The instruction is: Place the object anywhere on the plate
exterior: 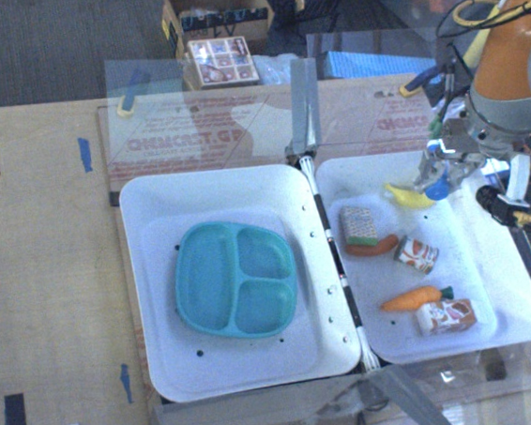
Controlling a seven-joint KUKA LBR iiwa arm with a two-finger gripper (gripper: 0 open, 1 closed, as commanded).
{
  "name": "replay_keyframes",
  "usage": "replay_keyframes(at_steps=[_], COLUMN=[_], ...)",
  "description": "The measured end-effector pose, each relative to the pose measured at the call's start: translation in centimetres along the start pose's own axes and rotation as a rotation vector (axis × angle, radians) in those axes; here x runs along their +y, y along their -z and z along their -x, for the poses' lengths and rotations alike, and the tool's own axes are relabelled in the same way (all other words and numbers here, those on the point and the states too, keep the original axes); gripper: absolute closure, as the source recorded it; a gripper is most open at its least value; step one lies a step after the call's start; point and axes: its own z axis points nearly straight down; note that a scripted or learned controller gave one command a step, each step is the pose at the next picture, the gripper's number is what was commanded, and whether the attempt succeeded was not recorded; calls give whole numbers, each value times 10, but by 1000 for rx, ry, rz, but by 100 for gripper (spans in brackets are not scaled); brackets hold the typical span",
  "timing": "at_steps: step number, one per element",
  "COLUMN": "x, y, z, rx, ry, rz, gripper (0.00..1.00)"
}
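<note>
Two white bins (152, 209) sit on a pale wooden bench (46, 277); whether the gripper (439, 177) is open or closed, I cannot tell.

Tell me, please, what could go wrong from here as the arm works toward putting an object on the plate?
1. The end effector sits over the banana near the right bin's back wall; a grasp there could slip or bump the wall.
2. The hot dog, can and grater lie close together, so a reach there may nudge neighbours.
3. The plate is in the left bin, so anything loosely held could drop crossing the divider.
</note>
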Motion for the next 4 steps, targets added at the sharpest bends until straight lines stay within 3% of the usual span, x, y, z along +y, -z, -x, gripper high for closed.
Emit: replay_keyframes(at_steps=[1,2,3,4], x=[-59,-80,-87,-95], y=[-24,34,5,-36], z=[-67,-162,-230,-274], rx=[1,2,1,0], ry=[66,15,81,149], rz=[30,33,28,28], gripper=[100,100,100,100])
